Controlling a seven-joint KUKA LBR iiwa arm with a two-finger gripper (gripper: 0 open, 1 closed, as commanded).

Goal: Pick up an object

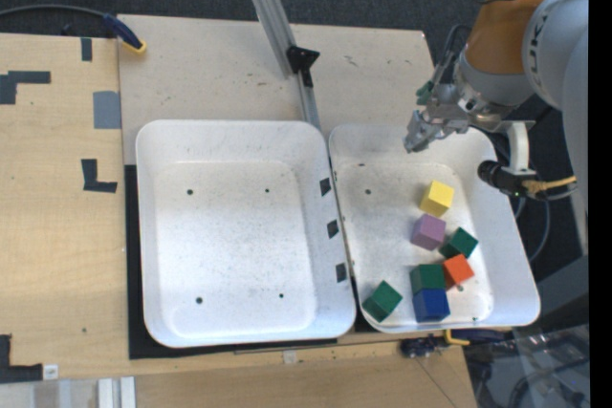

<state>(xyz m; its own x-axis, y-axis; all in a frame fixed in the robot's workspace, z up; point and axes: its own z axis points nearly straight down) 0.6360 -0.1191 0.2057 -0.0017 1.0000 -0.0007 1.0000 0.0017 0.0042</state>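
gripper (421, 140) above the right bin's (382, 153) far rim, carrying nothing; finger state: can't tell | yellow cube (438, 197) stands clear of the cluster nearer that bin's front; likely easiest pick

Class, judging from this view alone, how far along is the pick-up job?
Nothing looks picked yet: the small blocks, such as the yellow cube and purple cube, lie in the right white bin. The gripper hangs over that bin's far edge. Descending, grasping and lifting remain.
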